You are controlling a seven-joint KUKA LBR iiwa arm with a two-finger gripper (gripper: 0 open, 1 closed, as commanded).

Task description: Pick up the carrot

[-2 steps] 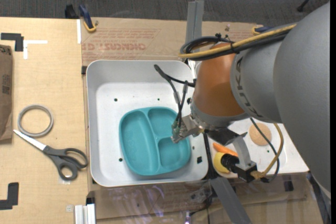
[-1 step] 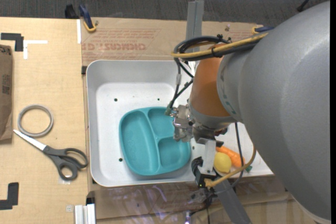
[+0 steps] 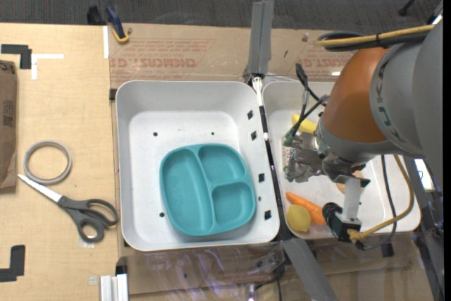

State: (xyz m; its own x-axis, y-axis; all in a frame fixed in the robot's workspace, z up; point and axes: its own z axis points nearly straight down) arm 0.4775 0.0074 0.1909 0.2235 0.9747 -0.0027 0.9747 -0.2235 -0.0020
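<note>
Hand (image 3: 299, 164), grip state unclear, hovers just above the carrot (image 3: 307, 203) in the right bin (image 3: 394, 222).

Overhead view of two white bins on the table (image 3: 63, 81): the left bin (image 3: 141, 109) holds a teal divided tray (image 3: 208, 188); the arm (image 3: 373, 102) overhangs the right bin (image 3: 278, 106), above the carrot (image 3: 306, 201) and a yellow lemon-like fruit (image 3: 299, 219).

We can make out red printed lettering on the cardboard sheet (image 3: 184, 53) behind the bins, upside down and mirrored from our angle; it seems to read "CHEMICAL G...", though we cannot read the rest with certainty.
</note>
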